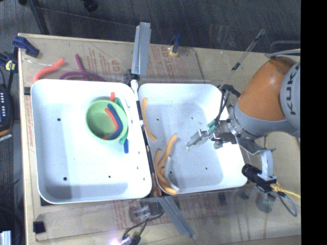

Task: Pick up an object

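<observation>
Gripper (196,138) hovers mid right bin (204,93), fingers look apart w/ nothing between, prob. lining up a grab. Nearest target: orange strips (166,160) along that bin's left wall.

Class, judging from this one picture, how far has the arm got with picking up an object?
Done: the gripper is over the right white bin. In hand: nothing visibly between its jaws. Left: grasping and lifting something, perhaps the curved orange strips lying near the bin's left wall.

Bench (214,65) bearing two white bins (46,137)
</observation>
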You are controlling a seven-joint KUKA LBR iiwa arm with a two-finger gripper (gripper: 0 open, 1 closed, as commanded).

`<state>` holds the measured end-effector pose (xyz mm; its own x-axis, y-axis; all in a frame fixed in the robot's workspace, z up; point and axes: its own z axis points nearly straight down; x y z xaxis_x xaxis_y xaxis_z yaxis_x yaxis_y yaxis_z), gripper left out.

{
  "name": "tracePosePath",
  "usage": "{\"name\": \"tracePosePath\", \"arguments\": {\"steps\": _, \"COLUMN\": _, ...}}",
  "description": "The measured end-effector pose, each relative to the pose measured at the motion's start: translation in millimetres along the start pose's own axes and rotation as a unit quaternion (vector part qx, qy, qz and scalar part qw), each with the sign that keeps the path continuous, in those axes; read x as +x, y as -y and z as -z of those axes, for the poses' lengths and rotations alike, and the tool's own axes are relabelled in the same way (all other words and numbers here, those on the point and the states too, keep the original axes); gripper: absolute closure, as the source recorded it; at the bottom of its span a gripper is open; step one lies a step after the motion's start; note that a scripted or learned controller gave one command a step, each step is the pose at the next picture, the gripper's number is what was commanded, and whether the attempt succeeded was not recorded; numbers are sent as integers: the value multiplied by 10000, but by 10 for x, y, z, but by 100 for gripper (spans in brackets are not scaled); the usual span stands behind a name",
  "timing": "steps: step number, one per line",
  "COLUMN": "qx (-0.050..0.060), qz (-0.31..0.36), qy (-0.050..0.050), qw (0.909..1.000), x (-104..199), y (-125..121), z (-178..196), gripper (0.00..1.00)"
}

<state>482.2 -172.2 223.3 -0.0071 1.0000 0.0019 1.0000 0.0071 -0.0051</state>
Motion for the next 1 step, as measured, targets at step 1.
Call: {"name": "tracePosePath", "arguments": {"steps": 1, "qx": 9, "qz": -423, "qy": 6, "qw": 9991, "x": 544, "y": -474, "z": -920, "gripper": 0}}
